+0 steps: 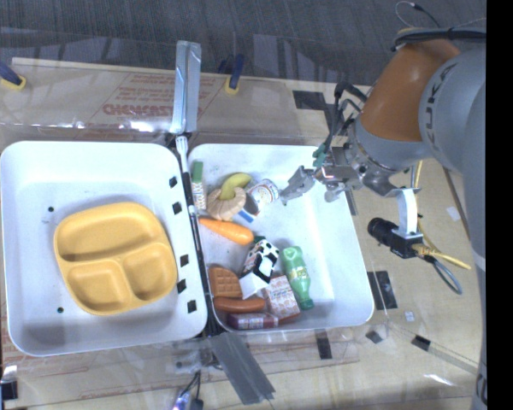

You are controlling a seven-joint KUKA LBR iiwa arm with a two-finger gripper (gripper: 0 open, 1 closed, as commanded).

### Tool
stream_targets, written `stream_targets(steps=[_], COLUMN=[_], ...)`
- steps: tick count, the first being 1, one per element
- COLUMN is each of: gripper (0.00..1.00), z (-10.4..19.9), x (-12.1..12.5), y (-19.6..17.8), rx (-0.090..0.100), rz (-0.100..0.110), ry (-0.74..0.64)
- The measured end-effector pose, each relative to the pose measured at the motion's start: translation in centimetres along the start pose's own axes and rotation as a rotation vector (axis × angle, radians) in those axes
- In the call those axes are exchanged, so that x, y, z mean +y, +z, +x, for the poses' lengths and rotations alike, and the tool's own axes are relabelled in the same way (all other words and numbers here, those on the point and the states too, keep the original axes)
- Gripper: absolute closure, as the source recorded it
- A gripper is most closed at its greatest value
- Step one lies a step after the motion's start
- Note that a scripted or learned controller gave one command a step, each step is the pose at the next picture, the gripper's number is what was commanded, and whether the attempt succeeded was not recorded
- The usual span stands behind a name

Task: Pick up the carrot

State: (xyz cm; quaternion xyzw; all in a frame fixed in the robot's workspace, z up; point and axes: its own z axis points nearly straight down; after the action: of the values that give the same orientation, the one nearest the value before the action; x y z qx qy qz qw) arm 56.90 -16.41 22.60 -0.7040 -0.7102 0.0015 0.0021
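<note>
Legible text. Faint red printed lettering runs across the clear plastic sheet [137, 101] lying behind the left bin [17, 169]; the characters are too blurred to read. Small packets [281, 297] and the green bottle [296, 276] in the right bin [346, 254] carry labels, likewise too small to make out.

Arm [419, 92] reaches from right; gripper [312, 182] hangs angled left.
</note>
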Motion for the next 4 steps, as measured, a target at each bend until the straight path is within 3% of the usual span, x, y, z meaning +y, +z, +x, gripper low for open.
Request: stream_targets(steps=[1,2,3,4], gripper=[0.0,0.0,0.0,0.0], z=[5.9,7.8,6.4,6.4], x=[5.1,-0.9,-2.1,-2.1], y=[-4.3,3.5,13.6,13.5], rx=[-0.001,-0.001,0.0,-0.001], rz=[-0.003,0.0,-0.001,-0.001], ry=[-0.1,-0.273,-0.39,-0.389])
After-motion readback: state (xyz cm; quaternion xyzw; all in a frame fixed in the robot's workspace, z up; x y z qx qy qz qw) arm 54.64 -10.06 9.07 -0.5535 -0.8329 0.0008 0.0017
